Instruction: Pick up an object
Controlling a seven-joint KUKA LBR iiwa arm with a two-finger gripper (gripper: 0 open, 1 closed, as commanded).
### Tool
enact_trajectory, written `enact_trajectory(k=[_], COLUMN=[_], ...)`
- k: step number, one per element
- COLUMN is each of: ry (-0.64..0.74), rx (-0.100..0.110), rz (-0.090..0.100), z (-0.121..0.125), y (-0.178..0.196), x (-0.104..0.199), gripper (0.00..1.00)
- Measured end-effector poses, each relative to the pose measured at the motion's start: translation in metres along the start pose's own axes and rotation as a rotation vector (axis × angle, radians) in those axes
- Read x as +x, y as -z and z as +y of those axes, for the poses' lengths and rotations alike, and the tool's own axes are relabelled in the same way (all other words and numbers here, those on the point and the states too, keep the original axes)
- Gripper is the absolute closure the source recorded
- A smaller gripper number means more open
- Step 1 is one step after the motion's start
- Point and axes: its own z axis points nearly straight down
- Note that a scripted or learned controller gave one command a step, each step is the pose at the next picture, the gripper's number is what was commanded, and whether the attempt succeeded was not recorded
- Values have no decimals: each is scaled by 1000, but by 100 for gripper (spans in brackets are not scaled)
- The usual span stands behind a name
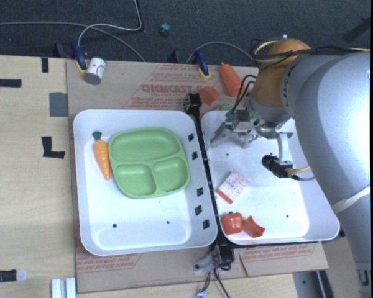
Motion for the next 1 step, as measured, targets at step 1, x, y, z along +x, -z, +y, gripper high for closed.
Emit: enact_trajectory(k=[1], ry=[-1], rx=[-1], rz=[-1], z=[-12], y=[0], x=[0], gripper=[0])
